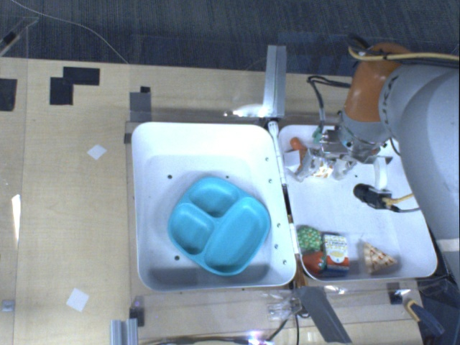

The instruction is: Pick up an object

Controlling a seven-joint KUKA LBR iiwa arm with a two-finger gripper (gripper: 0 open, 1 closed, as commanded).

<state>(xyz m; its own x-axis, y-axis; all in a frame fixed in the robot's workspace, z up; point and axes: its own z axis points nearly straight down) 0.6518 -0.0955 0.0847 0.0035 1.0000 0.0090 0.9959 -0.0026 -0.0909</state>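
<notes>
My gripper point(323, 167) is low in the far left corner of the right bin point(402, 228), its fingers spread open with nothing visible between them. A small orange-red object point(296, 145) lies just left of it, against the bin's left wall. At the near edge of the same bin lie a green item point(309, 236), a red item point(313, 264), a small juice carton point(336, 253) and a pizza-slice toy point(378, 257). A blue divided plate point(219, 225) sits in the left bin point(154, 192).
The grey arm with its orange band point(366, 92) comes in from the right over the right bin's far side. A black fitting with a yellow cable point(372, 195) hangs over the bin's middle. A metal divider post point(275, 85) stands behind the two bins.
</notes>
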